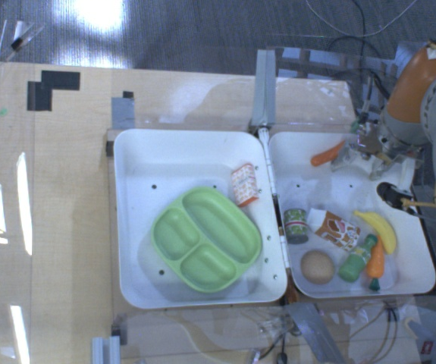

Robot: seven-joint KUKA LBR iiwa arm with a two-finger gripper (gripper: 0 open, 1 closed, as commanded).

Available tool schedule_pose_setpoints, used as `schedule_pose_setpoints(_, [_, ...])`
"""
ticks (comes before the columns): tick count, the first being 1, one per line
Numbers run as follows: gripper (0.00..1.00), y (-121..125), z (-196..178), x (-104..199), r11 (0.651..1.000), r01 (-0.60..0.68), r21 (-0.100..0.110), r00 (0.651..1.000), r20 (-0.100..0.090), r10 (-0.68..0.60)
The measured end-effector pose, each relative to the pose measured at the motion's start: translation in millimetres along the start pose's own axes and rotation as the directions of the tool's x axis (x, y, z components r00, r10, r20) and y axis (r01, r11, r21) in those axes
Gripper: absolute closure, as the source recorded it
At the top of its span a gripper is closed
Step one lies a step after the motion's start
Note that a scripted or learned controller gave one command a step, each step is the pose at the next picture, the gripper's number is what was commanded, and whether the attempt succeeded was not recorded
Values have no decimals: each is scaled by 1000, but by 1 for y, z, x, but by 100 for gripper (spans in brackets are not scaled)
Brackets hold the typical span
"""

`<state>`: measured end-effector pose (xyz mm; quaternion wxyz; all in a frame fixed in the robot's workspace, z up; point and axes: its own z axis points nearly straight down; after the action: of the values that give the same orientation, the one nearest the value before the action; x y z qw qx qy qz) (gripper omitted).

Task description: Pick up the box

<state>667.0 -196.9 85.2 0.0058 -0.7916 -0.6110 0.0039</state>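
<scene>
At the near edge of the right bin [430, 279] lie a brown egg-like ball [317, 267], a green bottle [356, 259] and a small carrot [376, 262], close together, with a yellow banana [379, 230] just behind them. The box [337, 231], white and orange with a brown pattern, lies flat just left of the banana; its printing is too small to read. Beside it on the left stands a small can [296, 224] with a green label, also unreadable, near the wall between the bins. In the left bin [127, 203] a green three-part plate [206, 239] sits near the front, and a small white-and-red packet [244, 184] leans by the dividing wall, its writing illegible. Farther back in the right bin a second carrot [327, 156] lies near the far wall. The hand [369, 149] hovers just right of that carrot, well apart from the box; I cannot tell whether it is open or closed. The wooden desk [51, 203] stretches away to the left.
</scene>
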Motion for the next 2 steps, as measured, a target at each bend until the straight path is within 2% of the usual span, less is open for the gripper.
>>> schedule_pose_setpoints(1, [0, -5, -1, 16, 998, -64, -4, 998, 7, 64])
schedule_pose_setpoints(2, [0, 3, -23, 2, 988, 156, -21, 988, 4, -156])
